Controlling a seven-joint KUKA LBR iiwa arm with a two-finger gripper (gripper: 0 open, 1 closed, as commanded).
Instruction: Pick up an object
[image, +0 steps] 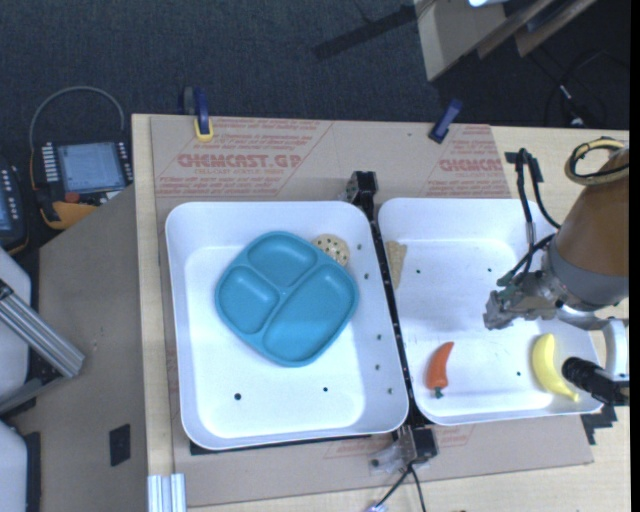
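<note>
In the right bin (440, 235) a red-orange pepper (440, 365) lies near the front wall. A yellow banana (549, 366) lies at the bin's front right corner. My gripper (508, 308) hangs over the right part of this bin, a little behind and between the pepper and the banana, touching neither. Nothing shows between its fingers. The left bin (205, 395) holds a blue divided plate (287, 297), with a round cracker (331, 247) peeking out at the plate's far edge.
A pale flat piece (396, 262) lies against the right bin's left wall. The arm (597, 240) and its cables cover the bin's right side. Clamps (361, 186) sit between the bins at the back.
</note>
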